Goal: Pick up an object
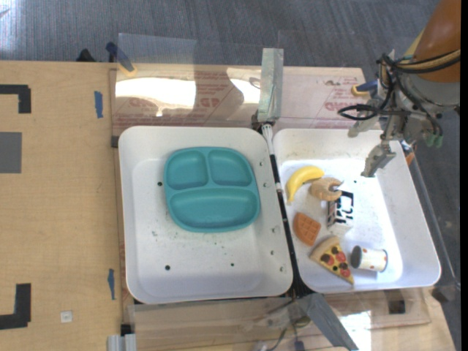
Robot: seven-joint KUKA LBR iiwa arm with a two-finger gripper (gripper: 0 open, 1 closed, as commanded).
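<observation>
Arm reaches from right, end effector (378,159) hanging over right bin (420,229); grip state unclear.

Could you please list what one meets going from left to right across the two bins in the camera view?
Teal plate → banana → white cup → end effector. The waffle, pizza slice, pastry and black-and-white carton crowd together between banana and cup, so I leave them unordered.

Matt teal plate (212,189), apparently plastic; glossy bins (139,218).
</observation>
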